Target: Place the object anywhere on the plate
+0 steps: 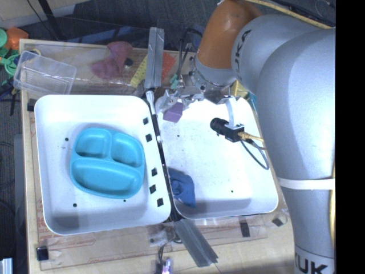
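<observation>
A blue plate [107, 164] with three compartments lies in the left white bin [51, 119]. My gripper [171, 103] hangs over the far left corner of the right bin [251, 193], close to the divider between the bins. A small purple object [172, 113] sits between its fingertips, and the gripper is shut on it. The plate lies to the left of the gripper and nearer the front, across the divider. A crumpled dark blue object [183, 188] rests in the right bin's near left corner.
The grey arm with its orange band [225, 24] covers the right bin's far right side. A black fitting with a cable [228, 129] hangs from the wrist over the bin floor. A clear plastic box [44, 73] and pink items [111, 61] lie behind the bins.
</observation>
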`<state>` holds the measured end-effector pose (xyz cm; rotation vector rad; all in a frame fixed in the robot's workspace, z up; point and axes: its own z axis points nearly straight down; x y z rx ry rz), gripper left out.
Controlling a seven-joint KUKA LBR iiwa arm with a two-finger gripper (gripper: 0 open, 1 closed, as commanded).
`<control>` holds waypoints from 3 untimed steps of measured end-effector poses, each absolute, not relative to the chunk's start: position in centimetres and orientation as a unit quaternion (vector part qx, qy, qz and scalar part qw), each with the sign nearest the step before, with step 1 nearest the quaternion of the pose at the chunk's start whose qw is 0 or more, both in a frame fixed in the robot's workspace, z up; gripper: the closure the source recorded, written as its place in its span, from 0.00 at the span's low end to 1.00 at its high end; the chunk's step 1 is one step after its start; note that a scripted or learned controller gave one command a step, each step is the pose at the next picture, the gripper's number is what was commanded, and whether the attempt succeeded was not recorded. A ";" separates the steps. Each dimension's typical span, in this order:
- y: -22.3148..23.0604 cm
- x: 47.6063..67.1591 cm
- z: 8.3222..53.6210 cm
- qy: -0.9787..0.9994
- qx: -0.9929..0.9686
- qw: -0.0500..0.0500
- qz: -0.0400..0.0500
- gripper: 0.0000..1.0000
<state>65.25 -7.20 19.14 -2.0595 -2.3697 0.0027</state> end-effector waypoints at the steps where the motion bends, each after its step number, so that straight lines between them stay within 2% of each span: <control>1: -2.7 59.1 19.1 -0.778 -0.628 0.002 0.002 1.00; 2: 1.6 51.7 19.8 -0.799 -0.601 0.001 0.001 1.00; 3: 1.6 51.8 19.8 -0.799 -0.602 0.001 0.001 0.00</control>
